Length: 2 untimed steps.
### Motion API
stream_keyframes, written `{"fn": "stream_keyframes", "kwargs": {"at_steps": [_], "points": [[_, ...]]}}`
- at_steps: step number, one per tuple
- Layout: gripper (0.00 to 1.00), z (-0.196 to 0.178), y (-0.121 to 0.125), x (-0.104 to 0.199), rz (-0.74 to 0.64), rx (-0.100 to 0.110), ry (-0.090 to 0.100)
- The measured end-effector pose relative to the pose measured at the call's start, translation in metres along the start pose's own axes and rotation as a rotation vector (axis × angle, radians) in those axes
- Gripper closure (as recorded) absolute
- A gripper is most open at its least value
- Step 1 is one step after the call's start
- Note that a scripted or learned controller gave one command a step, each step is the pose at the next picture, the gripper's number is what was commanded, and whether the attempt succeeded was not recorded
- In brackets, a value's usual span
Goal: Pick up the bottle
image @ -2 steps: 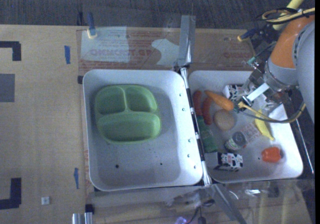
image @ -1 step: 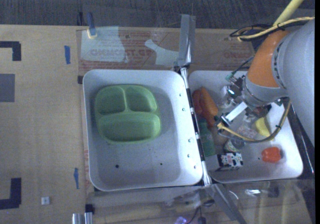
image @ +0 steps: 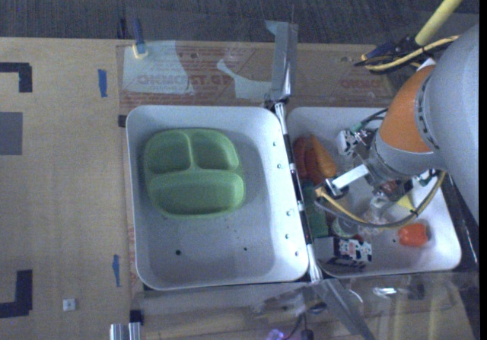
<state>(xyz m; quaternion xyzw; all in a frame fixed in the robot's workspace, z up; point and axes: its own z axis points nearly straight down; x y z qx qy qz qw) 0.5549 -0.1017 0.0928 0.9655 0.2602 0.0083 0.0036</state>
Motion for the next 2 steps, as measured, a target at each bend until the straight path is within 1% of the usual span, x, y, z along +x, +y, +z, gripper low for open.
{"fn": "stream_keyframes", "kwargs": {"at_steps": [1,2], "points": [[0.0,0.0,-0.006,-0.064,0.269,0.001,-0.001],[0.0,-0.012,-0.015,-0.071,0.087,0.014,-0.014]]}}
